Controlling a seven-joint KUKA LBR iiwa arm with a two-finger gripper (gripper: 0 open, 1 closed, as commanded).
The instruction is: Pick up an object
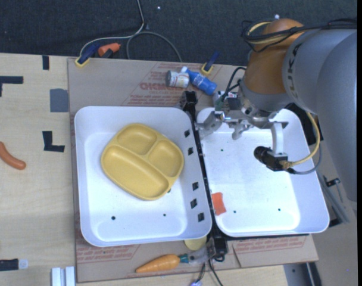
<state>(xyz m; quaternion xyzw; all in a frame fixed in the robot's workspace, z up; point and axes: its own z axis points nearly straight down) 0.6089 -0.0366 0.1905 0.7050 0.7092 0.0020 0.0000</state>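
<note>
Camera view, looking down on the bench: two white bins sit side by side on brown cardboard. The left bin point(86, 159) carries a yellow divided plate point(142, 159), lying flat and turned at an angle, filling much of the floor. The right bin point(306, 213) has a small orange block point(218, 204) sitting near its left wall, toward the front edge. That block lies well apart from the arm.

The arm point(300, 52) comes in from the right, grey bulk and orange band hanging over the right bin's far corner. The gripper point(228, 124) sits low at the back left of the right bin, close to the divider between the bins. Whether it is spread or pressed together, I cannot tell from this angle, and nothing shows pinched in it.

Outside the bins: a blue and white bottle point(193, 80) lies on the cardboard behind them, a carrot point(158, 263) lies at the front edge, and a sausage point(10, 156) rests on the wooden table far left.
</note>
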